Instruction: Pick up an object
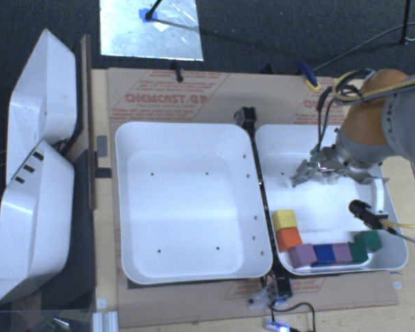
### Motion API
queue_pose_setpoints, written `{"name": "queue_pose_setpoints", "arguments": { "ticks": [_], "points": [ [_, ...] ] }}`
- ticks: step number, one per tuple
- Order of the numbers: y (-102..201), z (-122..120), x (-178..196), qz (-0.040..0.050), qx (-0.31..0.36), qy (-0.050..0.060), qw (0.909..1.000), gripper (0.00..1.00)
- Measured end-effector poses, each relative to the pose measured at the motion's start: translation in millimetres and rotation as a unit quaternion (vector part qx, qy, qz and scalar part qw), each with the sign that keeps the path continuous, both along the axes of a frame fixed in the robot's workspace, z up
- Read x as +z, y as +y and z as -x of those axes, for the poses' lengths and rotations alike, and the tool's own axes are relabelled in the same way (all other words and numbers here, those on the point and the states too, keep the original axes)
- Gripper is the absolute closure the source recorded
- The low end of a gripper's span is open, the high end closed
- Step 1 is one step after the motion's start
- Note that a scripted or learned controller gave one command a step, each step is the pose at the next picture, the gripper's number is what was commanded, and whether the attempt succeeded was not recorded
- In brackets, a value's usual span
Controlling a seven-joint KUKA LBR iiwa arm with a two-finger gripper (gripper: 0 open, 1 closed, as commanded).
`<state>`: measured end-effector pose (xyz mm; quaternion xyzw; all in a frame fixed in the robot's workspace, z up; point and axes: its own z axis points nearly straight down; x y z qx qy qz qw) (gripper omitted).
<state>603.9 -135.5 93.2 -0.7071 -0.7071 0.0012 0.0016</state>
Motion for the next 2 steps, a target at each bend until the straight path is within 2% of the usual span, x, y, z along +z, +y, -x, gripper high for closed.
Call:
{"name": "queue_pose_setpoints", "arguments": {
  "ticks": [1,2],
  "points": [
    [0,0,-7,0.0003,0.000,-0.002,1.0000,0.00],
    [0,-1,4,0.0005,0.000,-0.003,1.0000,1.00]
  ]
}}
